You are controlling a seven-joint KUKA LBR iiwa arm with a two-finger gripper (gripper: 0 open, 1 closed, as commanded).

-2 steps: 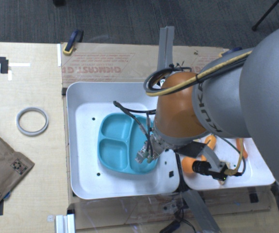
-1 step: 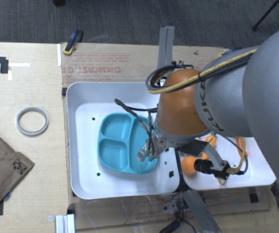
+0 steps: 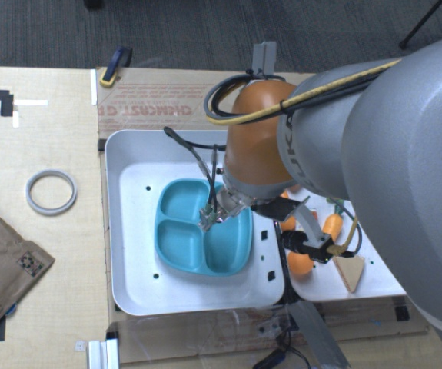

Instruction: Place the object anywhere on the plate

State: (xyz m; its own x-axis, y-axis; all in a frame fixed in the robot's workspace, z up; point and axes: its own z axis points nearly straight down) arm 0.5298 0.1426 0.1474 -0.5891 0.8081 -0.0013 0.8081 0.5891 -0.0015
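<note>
White bin [image 3: 128,206]: jaws [image 3: 209,220] over the blue plate [image 3: 182,237].

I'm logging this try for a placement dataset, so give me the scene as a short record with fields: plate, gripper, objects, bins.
plate: light blue plastic divided plate, three compartments, in the left white bin
gripper: two-finger gripper above the plate near its centre ridge; finger state cannot be told
held object: none seen between the fingers
objects on plate: none seen
right white bin: orange carrot-like pieces, tan wedge, partly hidden by the arm
bench: grey tape ring left of the bins
</note>
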